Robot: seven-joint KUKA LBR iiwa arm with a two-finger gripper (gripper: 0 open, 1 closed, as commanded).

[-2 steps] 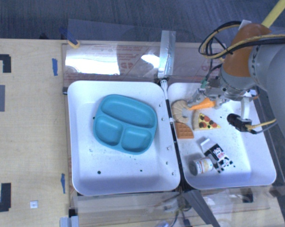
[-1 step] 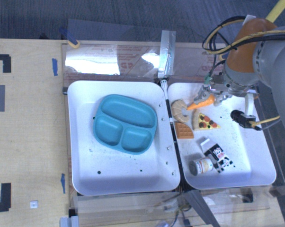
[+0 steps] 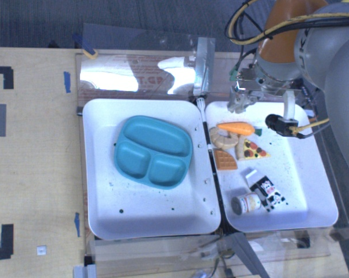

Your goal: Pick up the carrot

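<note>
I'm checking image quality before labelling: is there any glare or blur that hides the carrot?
Camera view: strong glare on the clear panel behind the left bin; the carrot in the right bin is evenly lit and fairly sharp, with the gripper slightly soft just above it.

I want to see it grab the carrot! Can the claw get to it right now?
Probably yes. The claw hangs just above the carrot in the right bin. Nothing covers the carrot from above, though bread and a pizza slice crowd its lower side.
</note>
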